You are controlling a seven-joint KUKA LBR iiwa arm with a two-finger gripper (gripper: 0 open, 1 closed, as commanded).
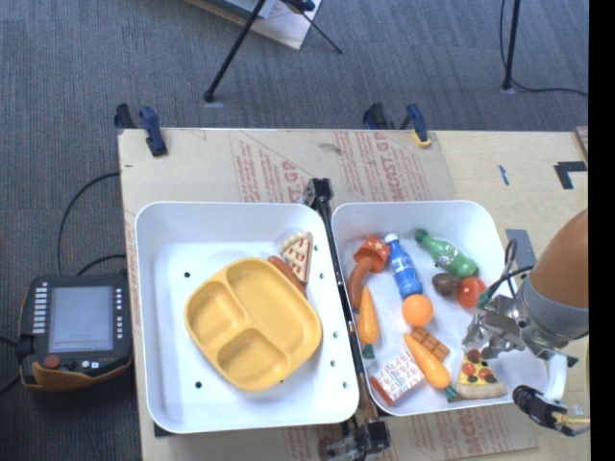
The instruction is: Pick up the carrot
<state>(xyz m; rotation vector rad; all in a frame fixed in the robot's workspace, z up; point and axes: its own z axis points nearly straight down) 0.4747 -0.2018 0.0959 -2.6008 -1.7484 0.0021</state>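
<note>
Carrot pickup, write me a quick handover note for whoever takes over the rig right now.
Gripper: low over the right bin's right side, above the pizza slice; finger state unclear, nothing seen held.
Carrot: lying at a slant in the right bin, between the orange ball and the pizza slice, apart from the gripper.
Done: arm is at the bin.
Left: move over the carrot, grasp, lift.
</note>
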